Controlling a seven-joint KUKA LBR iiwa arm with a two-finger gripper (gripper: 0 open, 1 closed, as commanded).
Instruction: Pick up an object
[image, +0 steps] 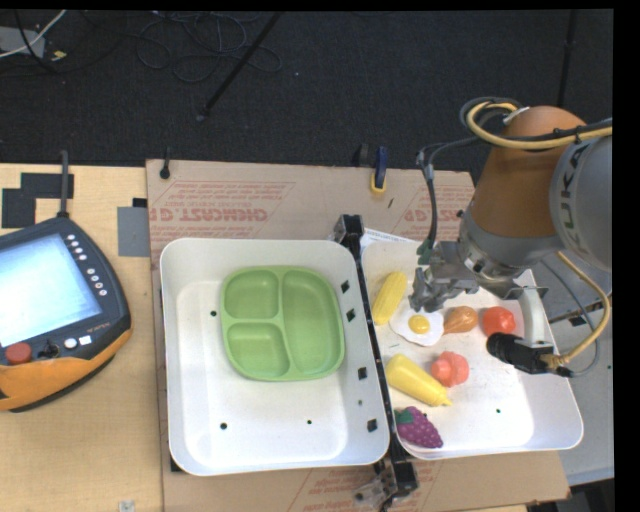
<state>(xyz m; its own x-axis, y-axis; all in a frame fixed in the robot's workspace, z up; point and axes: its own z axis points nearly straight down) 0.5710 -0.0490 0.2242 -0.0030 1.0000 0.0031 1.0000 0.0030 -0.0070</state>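
Over the toy fried egg (420, 326) hangs the gripper (432, 293), and I cannot tell if it is wide or narrow. To do well, it should drop straight onto the egg, clear of the corn (388, 297) just left and the brown toy (460, 319) just right.

- A light wooden bench top (75, 440) fills the lower part of the view, evenly lit with no hard shadows.
- A brown cardboard sheet (260, 205) with reversed red lettering lies flat on the bench, to the right of the bench's bare left part.
- Behind the cardboard sheet, the far background is a dark, almost black floor (300, 80).
- Thin black cables (215, 30) trail across that dark floor, well behind the cardboard sheet.
- A blue and yellow clamp (379, 170) grips the cardboard sheet's back edge.
- A teach pendant (55, 300) with a lit pale screen and an orange underside rests on the bench, left of the cardboard sheet.
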